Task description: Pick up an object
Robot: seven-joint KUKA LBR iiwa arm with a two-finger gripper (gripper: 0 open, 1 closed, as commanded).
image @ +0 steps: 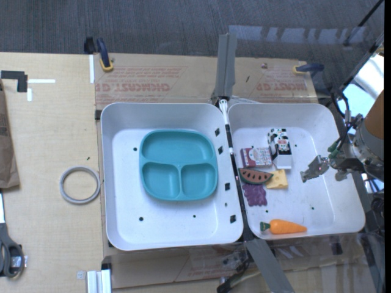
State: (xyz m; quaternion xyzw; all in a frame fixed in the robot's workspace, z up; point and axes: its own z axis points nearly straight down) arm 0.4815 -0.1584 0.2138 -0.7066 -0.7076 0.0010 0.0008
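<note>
Yellow cheese wedge (278,180) lies just left of the jaws (311,170), whose opening I cannot tell

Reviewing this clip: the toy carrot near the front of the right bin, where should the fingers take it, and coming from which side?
Probably across the orange body of the carrot, near its middle, coming straight down. It lies flat and lengthwise along the front wall of the right bin, apart from the other toys, so closing across its narrow width looks easiest. The gripper sits above the bin's middle.

A robotics lab: a pale wooden worktop (49,133) carries two shallow white plastic bins (116,182) clamped over taped brown cardboard (153,81), above grey carpet (153,11), with cables (366,17) trailing at right.
</note>
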